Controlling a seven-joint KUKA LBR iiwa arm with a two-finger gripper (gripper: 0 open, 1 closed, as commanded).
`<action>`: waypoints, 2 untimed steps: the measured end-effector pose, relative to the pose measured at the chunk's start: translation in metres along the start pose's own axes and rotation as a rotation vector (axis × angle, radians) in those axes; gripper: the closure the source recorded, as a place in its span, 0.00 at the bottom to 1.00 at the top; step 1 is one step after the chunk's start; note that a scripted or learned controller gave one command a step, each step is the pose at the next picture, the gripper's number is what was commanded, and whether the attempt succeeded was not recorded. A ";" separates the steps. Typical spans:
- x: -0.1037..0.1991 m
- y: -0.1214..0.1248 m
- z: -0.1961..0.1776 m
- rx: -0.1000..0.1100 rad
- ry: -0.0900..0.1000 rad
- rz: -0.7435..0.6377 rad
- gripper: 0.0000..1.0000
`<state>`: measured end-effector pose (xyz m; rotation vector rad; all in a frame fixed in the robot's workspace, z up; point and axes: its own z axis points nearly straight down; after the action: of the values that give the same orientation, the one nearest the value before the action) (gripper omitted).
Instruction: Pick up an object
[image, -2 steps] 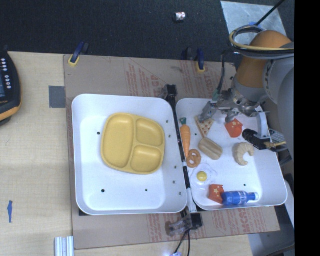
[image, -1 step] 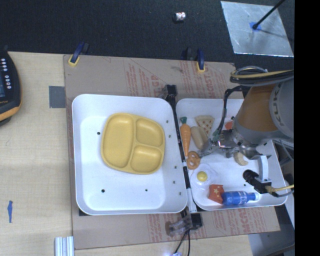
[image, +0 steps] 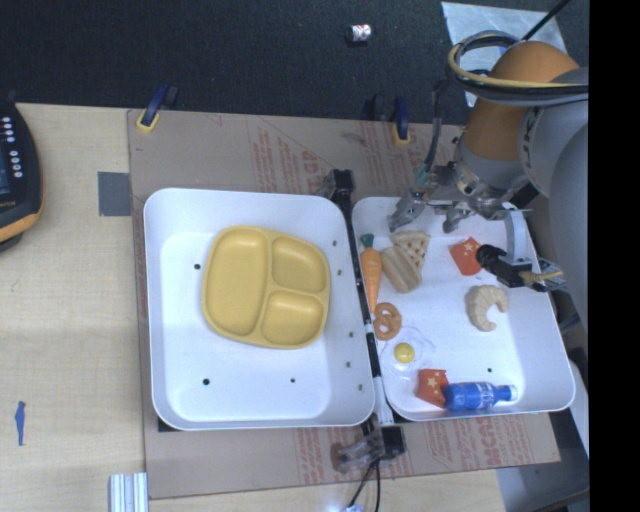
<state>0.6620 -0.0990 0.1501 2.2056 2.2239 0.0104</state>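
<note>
Toys lay scattered over the right-hand bin (image: 525, 345), none of them lifted. The hand (image: 432, 212) hung over that bin's far edge, its two grey fingers (image: 406, 213) spread apart with nothing between them (so open and empty).

Just in front of the hand lay two tan bread-like pieces (image: 405, 262), touching each other. An orange carrot (image: 371, 275) lay beside them along the bin's left wall, green end toward the far side. A brown pretzel (image: 386, 320) sat near the carrot's tip, and a small yellow ball (image: 403, 352) lay just beyond it, toward the near edge.

A red piece (image: 466, 256) rested on the far right part of the bin, with a pale croissant (image: 486, 305) near it, closer to the middle. At the near edge a red block (image: 432, 385) touched a blue bottle (image: 478, 397) lying on its side.

The left-hand bin (image: 180, 350) held a yellow divided plate (image: 267, 287), well apart from the hand. Both bins stood on a cardboard sheet (image: 250, 140) on the table (image: 70, 330).
</note>
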 end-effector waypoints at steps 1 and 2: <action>0.002 -0.019 -0.007 0.017 0.002 0.007 0.00; 0.001 -0.008 0.060 0.022 0.002 0.001 0.00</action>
<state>0.6548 -0.0982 0.0904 2.2193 2.2349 -0.0118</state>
